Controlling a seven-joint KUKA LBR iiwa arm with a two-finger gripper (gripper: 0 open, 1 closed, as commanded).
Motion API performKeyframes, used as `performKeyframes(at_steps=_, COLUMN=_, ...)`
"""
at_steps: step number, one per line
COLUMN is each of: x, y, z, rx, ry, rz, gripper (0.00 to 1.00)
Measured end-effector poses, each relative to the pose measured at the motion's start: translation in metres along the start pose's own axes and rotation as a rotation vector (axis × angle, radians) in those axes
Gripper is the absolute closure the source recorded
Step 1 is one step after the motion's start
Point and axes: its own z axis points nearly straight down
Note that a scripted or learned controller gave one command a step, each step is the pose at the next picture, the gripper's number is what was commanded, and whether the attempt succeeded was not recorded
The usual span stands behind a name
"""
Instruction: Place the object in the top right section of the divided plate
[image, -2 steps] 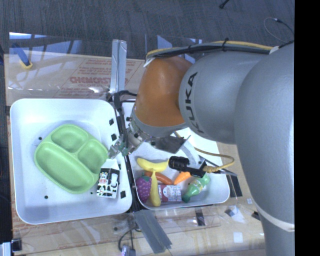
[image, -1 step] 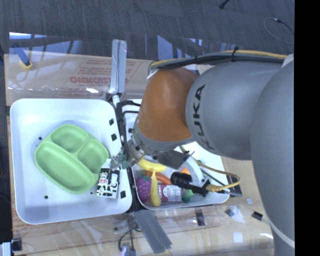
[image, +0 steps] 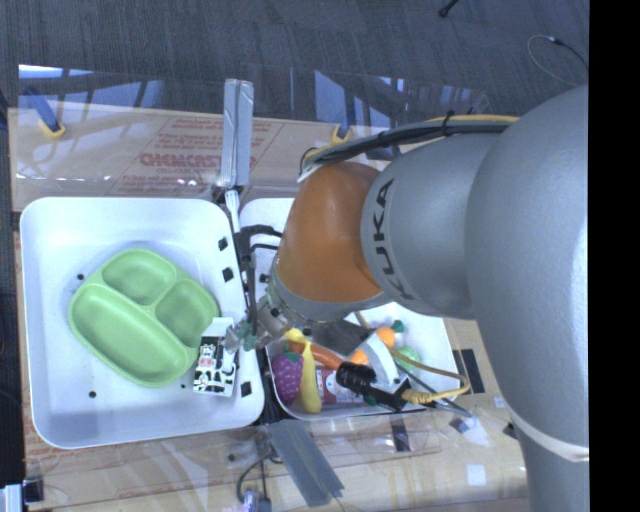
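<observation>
arm (image: 420, 230) hides right bin (image: 440, 350), tool (image: 245, 335) unclear

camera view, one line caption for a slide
KUKA arm above two white bins, green divided plate left, toys right.

The grey arm (image: 470, 220) reaches in from the right, its orange band (image: 325, 235) above the wrist. The gripper (image: 243, 335) points down and left, low over the bins' shared edge.

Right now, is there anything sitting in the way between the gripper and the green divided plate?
Nothing visible. The gripper sits at the left bin's right edge, beside the green divided plate, with bare bin floor between.
</observation>
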Motion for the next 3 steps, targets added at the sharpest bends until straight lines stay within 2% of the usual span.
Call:
performKeyframes(at_steps=1, x=0.000, y=0.000, z=0.000, rx=0.000, ry=0.000, rz=0.000, gripper=0.00)
performKeyframes(at_steps=2, x=0.000, y=0.001, z=-0.009, rx=0.001, ry=0.000, rz=-0.004, gripper=1.00)
performKeyframes(at_steps=3, x=-0.012, y=-0.007, z=-0.001, rx=-0.002, ry=0.000, rz=-0.069, gripper=1.00)
